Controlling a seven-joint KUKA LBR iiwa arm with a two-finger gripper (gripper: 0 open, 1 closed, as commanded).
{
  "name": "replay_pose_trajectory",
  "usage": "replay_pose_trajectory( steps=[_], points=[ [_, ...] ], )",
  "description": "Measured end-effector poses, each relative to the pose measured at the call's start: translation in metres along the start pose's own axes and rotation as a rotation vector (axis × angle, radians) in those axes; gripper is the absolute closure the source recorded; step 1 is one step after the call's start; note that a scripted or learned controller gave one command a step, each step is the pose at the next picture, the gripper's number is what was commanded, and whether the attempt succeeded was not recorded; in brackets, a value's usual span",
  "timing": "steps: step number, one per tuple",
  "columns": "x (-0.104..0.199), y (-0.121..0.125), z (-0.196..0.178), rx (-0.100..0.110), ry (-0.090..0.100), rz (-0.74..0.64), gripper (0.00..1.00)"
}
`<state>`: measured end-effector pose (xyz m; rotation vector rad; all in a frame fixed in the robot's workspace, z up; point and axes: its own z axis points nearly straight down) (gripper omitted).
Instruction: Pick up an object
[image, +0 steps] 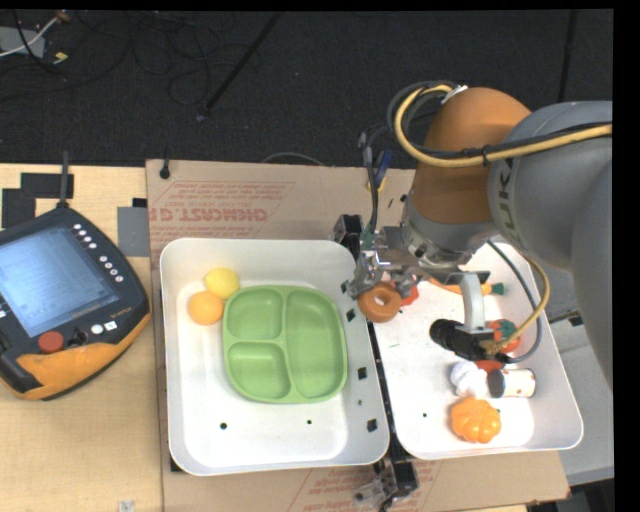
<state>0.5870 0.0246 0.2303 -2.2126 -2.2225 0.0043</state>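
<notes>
The grey arm (540, 180) reaches over the right bin (560, 420), next to the left bin (185, 420) bearing a green divided plate (284, 343). Its gripper (381, 285) pinches a brown doughnut (380, 302) between its fingers, above the seam between the bins, with an orange pumpkin-like toy (474, 419) lying near the right bin's front

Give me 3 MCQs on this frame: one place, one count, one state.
1. Where is the green divided tray?
A. left bin
B. right bin
C. off the bench

2. How many round fruits lie beside the tray?
A. one
B. two
C. four

3. What is at the claw?
A. a brown doughnut
B. the orange pumpkin
C. the tray

Key: 1 A, it sits in the left bin. 2 B, a lemon and an orange. 3 A, the doughnut sits between its fingers; the pumpkin lies apart.
</notes>
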Motion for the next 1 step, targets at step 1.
replay_pose_trajectory(
  steps=[1],
  points=[
    [0.0402,-0.0113,0.0045,0.0,-0.001,0.001,1.0]
  ],
)
